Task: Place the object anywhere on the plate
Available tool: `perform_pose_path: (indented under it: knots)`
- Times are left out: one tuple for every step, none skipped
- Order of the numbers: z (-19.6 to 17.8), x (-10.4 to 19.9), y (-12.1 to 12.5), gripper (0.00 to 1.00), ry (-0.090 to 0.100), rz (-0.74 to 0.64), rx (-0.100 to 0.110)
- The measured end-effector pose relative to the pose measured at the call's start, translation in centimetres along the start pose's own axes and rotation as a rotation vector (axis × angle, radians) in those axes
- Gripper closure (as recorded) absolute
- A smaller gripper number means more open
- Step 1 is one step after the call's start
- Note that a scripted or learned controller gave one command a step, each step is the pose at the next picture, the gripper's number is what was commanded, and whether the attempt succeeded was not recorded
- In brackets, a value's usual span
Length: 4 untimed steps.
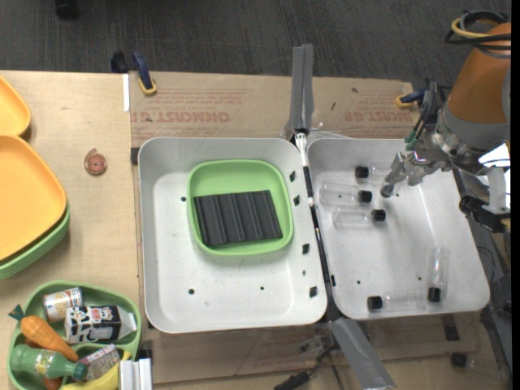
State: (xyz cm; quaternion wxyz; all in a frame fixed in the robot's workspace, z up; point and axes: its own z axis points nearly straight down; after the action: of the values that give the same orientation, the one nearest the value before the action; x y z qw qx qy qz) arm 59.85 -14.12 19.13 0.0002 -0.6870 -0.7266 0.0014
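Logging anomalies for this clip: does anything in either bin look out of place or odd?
Mildly odd: the green plate in the left bin already carries a dark ribbed slab. Clear capped tubes lie scattered at different angles in the right bin.

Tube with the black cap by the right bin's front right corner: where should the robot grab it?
Probably the middle of the clear tube, from straight above, fingers closing across it. It lies flat and thin on the floor of the right bin, cap toward the front.
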Motion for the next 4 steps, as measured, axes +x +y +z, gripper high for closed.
perform_pose_path:
  knots:
    - [1.3,2.1,-2.1,1.00,0.002,-0.072,0.002]
    - [0.1,6.1,-4.7,1.00,0.002,-0.140,0.001]
    - [0.1,10.1,-6.6,1.00,0.002,-0.265,0.001]
    - [-0.4,14.1,-5.4,1.00,-0.001,-0.339,-0.001]
